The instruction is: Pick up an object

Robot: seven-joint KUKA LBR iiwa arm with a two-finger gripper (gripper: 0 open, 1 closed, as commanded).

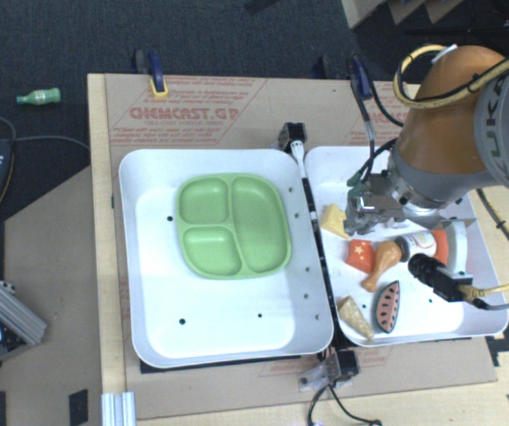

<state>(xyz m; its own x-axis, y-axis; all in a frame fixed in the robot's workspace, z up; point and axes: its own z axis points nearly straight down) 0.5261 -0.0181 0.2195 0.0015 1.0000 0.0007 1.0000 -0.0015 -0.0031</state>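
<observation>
Camera view: toy food point(380, 264) crowds right bin point(325, 169).

The grey arm point(467, 140) enters from the right edge of the view, its orange band point(454, 74) uppermost and cables looped over it. The wrist points steeply downward. The tool point(367, 213) hangs low at the end of the wrist, its metal parts facing left.
</observation>
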